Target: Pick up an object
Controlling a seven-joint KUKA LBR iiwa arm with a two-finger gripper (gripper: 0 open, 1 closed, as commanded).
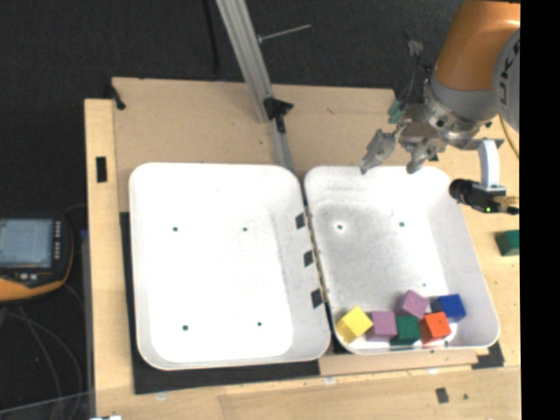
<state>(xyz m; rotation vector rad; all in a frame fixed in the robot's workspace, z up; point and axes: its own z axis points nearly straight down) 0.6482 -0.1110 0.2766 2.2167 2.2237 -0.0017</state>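
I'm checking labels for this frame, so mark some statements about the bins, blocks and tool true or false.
1. The blocks lie in the right bin. True.
2. The yellow block lies in the far corner by the arm. False: it is at the near edge.
3. The tool hangs over the right bin's far edge, open and holding nothing. True.
4. The orange block is in the left bin. False: it is in the right bin.

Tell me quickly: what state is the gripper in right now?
Gripper: jaws open, holding nothing, above the far edge of the right bin.
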